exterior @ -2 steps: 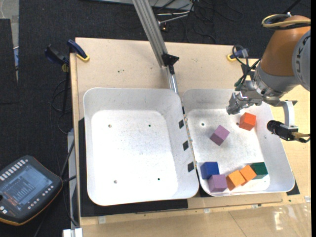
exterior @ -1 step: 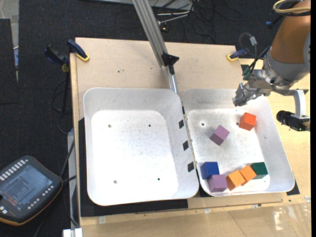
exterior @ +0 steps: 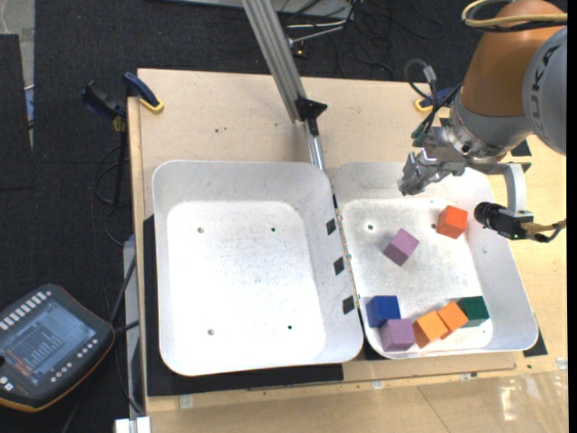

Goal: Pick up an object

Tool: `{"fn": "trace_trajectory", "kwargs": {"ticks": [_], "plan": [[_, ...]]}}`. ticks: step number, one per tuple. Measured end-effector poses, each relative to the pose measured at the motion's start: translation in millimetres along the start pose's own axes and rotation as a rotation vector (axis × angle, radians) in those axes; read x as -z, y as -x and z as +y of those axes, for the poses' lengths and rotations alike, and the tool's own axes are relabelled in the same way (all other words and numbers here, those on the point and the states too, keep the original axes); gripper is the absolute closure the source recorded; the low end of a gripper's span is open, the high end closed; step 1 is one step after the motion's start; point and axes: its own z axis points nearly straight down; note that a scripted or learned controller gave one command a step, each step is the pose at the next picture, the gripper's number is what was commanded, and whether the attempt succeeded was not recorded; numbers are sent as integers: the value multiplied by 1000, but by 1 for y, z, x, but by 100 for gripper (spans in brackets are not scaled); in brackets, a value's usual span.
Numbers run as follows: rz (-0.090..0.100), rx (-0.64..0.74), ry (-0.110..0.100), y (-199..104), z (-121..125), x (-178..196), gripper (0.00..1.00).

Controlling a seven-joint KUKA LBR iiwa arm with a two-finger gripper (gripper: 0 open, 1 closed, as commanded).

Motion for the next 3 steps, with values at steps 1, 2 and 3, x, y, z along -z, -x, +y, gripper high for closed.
{"fn": "trace_trajectory", "kwargs": {"ticks": [1,2,3], "plan": [[1,2,0,-61,1,5,100],[1,2,0,-118,14,-7,100],[2,2,2,-174,19,5,100]]}}
